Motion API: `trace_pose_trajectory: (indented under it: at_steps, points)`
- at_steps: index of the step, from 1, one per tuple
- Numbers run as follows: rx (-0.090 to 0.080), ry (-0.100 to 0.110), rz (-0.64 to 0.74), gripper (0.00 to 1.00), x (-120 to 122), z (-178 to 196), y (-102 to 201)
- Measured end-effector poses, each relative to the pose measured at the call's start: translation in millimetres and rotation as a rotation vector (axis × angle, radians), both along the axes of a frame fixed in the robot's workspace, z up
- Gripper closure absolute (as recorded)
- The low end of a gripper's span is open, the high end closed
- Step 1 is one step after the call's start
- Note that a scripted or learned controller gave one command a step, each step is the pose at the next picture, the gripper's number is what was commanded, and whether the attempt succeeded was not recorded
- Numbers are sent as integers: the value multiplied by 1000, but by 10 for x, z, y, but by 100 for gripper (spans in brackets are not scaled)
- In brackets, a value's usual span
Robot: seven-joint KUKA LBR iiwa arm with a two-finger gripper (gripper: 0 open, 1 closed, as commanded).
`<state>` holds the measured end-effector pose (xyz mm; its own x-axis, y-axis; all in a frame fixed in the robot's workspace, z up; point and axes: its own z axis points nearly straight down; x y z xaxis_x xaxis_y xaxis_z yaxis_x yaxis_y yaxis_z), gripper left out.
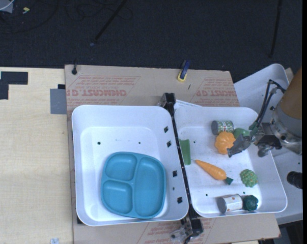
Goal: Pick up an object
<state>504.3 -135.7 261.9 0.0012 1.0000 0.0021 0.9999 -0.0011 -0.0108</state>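
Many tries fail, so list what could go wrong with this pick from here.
1. The gripper sits low in the right bin, right beside the orange fruit, the small can and a green piece. Packed this tight, it may nudge or clip a neighbour instead of taking one cleanly.
2. The fruit looks rounded, so it might slip out sideways.
3. This cluster lies near the bin's far wall, leaving little room.

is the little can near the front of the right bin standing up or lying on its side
Lying on its side. The can shows its long side and round end, resting on the bin floor.
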Motion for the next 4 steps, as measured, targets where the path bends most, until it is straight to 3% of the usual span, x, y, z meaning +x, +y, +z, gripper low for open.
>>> trace_pose_trajectory:
  at_steps: [1,4]
  points:
    - [-2,-10,1,0,18,44,-3]
    - [1,-3,1,0,22,-1504,133]
